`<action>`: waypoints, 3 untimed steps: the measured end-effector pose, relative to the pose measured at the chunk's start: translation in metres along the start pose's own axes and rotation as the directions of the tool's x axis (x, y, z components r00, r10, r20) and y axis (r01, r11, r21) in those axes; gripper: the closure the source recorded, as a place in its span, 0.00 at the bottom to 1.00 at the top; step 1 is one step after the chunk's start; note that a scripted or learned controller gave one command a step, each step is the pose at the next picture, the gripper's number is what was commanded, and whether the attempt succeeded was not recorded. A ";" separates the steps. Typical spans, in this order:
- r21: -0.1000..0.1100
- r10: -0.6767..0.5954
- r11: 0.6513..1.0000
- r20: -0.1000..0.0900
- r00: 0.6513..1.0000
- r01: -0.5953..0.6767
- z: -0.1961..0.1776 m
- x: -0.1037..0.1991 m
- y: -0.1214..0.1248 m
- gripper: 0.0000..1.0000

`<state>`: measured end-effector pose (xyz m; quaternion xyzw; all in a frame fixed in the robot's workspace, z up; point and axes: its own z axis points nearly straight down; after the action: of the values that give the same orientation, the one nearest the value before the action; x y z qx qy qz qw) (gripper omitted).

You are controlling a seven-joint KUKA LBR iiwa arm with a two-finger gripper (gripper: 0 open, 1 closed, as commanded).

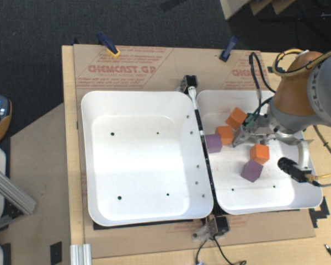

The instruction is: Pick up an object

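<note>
over the right bin (298,200) in the camera view, the gripper (244,134) sits low among the blocks, just beside two orange cubes: one up top (236,117) and one further left (225,134); jaw gap looks narrow but it's too blurred to call, so can't tell if it's gripping anything. a third orange cube (260,153) lies just below the gripper, a purple cube (251,171) below that, another purple cube (213,143) sits against the bin's left wall, and the left bin (99,164) is alongside, touching.
</note>
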<state>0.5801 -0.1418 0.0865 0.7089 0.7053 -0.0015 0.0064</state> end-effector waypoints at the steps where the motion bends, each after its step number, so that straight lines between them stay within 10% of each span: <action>1: 0.006 -0.004 1.000 -0.010 1.000 0.004 0.000 0.028 -0.037 0.00; 2: 0.012 -0.003 1.000 -0.013 1.000 0.003 0.001 0.039 -0.104 0.00; 3: -0.001 -0.007 1.000 -0.008 1.000 0.007 0.001 0.020 -0.012 0.00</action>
<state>0.5684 -0.1222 0.0855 0.7063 0.7079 0.0017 0.0039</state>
